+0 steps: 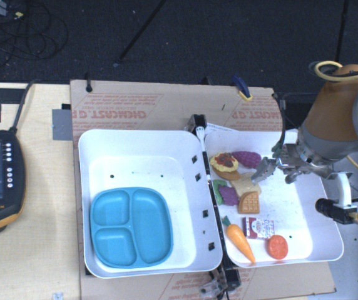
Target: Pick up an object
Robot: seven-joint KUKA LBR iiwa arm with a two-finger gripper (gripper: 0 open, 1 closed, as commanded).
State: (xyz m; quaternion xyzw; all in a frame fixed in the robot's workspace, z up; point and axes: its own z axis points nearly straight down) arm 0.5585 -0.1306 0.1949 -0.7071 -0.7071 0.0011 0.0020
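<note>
Camera view: the objects lie in the right bin (320,245). Along its left wall sit a tart (225,164), a purple piece (247,158), a purple-and-green piece (226,194) and a waffle (249,202). Toward its near edge lie a carrot (241,242), a small carton (258,228) and a red slice (278,247). My gripper (276,170) hangs over the bin's far half, just right of the tart; my jaws stand apart, with nothing between them. The left bin (104,149) holds a blue divided tray (131,227) at its near-left corner.
</note>
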